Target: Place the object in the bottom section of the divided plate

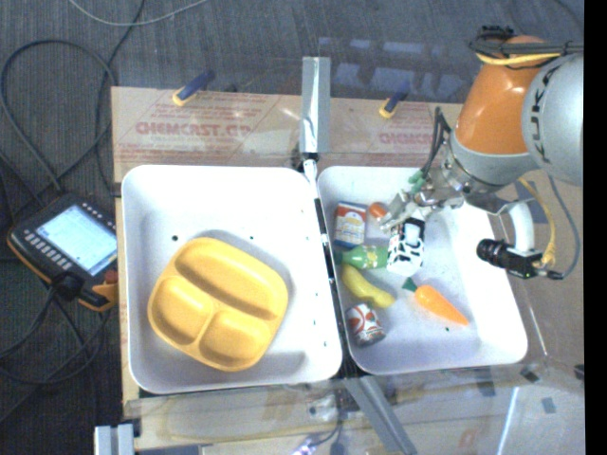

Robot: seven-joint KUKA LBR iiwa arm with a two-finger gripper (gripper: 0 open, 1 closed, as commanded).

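Arm (517,112): grey w/ orange band, reached in over right bin (493,335).
Left bin (152,197): held yellow divided plate (219,301), well apart from tool, to its lower left.
Gripper (410,218): hung over right bin's upper part; fingers' spread — couldn't tell.
Black-and-white object (408,246): just below fingertips, touching or gripped — couldn't tell.
Carrot (441,304): below tool, to the right.
Banana (368,289): below-left.
Can (365,322): further below-left.
Small carton (349,224): just left.

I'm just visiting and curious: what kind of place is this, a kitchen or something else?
Probably a robotics lab, not a kitchen. A robot arm reaches over two white bins holding toy food and a yellow divided plate; a handheld controller and loose cables lie on the floor.
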